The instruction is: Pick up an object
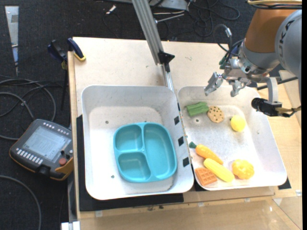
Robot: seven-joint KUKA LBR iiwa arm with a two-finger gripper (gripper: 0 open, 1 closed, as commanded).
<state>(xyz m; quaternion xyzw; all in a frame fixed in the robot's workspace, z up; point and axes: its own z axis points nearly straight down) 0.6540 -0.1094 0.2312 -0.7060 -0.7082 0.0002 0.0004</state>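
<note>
White plastic bins sit side by side on the bench, the left bin (96,128) bearing a teal divided tray (144,152), the right bin (268,147) scattered with toy food. From three o'clock the grey arm (273,28) reaches in, and its gripper (224,86) hangs over the right bin's twelve o'clock rim, fingers spread with nothing between them. Below it lie a green piece (196,109) and a cookie (216,114); a lemon (238,123) sits toward two o'clock, and a carrot (208,152), corn (218,170), waffle (206,177) and yellow lump (242,169) toward six. By my reckoning the pick has barely begun: descent, closing and lifting all remain.
</note>
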